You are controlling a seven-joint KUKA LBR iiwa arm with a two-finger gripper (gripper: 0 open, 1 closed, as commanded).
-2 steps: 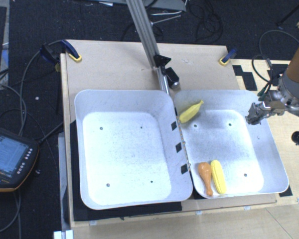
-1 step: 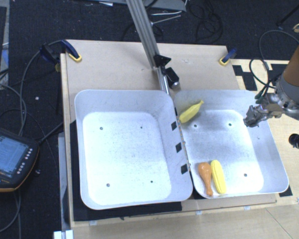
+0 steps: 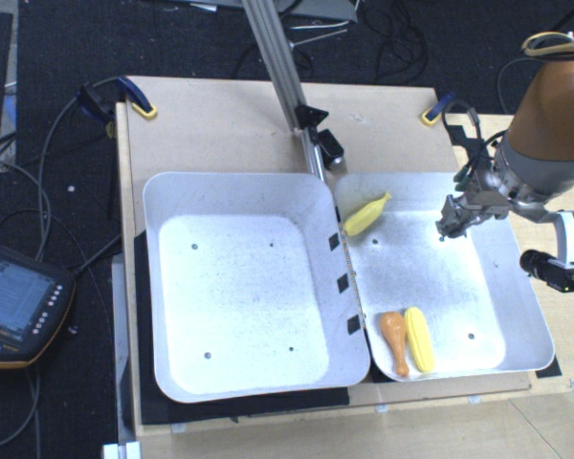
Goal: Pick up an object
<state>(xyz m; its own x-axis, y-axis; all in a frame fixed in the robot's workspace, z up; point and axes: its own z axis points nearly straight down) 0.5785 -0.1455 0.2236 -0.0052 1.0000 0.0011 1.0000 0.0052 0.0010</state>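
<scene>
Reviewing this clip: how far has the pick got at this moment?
Nothing looks picked yet. The yellow banana-shaped toy, the orange piece and the yellow corn-like piece all lie in the right bin. In hand: the gripper sits over that bin's upper part, apart from all three. Left: reaching one, grasping and lifting.

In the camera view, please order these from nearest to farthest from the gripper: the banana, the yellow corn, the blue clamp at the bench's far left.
1. Banana, left of the gripper, far end of the right bin.
2. Corn, near edge of the right bin.
3. Blue clamp, far left bench corner.
</scene>
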